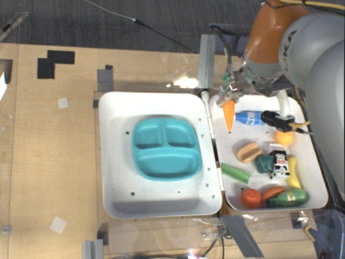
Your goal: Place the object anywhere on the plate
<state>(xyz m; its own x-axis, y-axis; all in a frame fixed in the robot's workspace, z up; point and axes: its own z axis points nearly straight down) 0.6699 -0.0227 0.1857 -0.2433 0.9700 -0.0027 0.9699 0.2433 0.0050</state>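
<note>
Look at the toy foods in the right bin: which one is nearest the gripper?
The carrot, the orange cone hanging point-down at the bin's top left, its top right at the gripper. The hot dog, tomato and banana lie lower down.

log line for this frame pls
gripper: shut on carrot, lifted over right bin | plate: teal, left bin, bare | phase: carrying

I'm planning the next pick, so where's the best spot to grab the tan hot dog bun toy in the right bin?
Probably across the middle of the tan hot dog bun toy, coming straight down from above. It lies flat and slightly slanted, with bare bin floor along both long sides, so fingers could close across its narrow width. The dark teal block sits close to its lower right end.
</note>
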